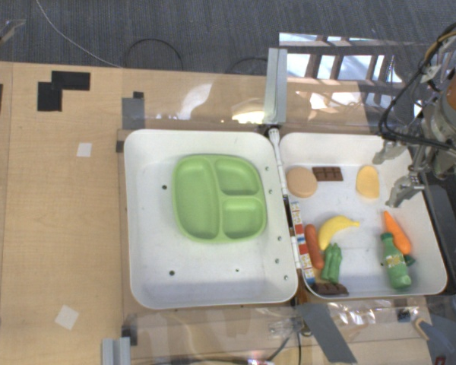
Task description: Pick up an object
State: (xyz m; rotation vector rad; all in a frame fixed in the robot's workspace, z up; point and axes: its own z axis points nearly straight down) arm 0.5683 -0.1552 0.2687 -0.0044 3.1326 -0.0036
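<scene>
The right bin (433, 276) holds several toy foods. A tan round bun (302, 182), a brown chocolate bar (327, 175) and a yellow-orange piece (368, 182) lie along its far side. A banana (336, 229), a red sausage (312, 242), a green vegetable (332, 263), a carrot (397, 232) and a green bottle (396, 262) lie nearer the front. My gripper (394, 175) hangs over the bin's far right part, just right of the yellow-orange piece. It is open, and nothing sits between its fingers.
The left bin (148, 280) carries a green divided plate (219, 197). A metal divider (277, 90) and a clear panel stand behind the bins. A small dark brown piece (332, 287) lies at the right bin's front edge.
</scene>
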